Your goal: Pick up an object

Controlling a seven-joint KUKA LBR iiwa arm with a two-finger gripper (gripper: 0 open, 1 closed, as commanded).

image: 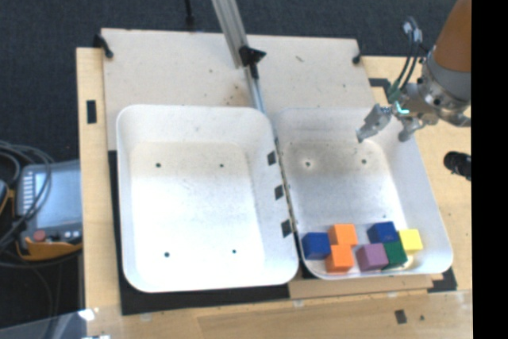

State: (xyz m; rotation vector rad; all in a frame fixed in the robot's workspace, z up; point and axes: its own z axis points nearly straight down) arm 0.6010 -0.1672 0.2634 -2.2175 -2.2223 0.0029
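Note:
Several small coloured blocks lie along the front edge of the right bin: two blue blocks, two orange blocks, a purple block, a green block and a yellow block. My gripper hangs above the right bin's far right corner, well behind the blocks. Its two grey fingers are spread apart with nothing between them.
The left bin stands beside the right one, with black clips on the shared wall. A slanted aluminium post rises from behind the bins. A grey device with cables sits off the bench at the left.

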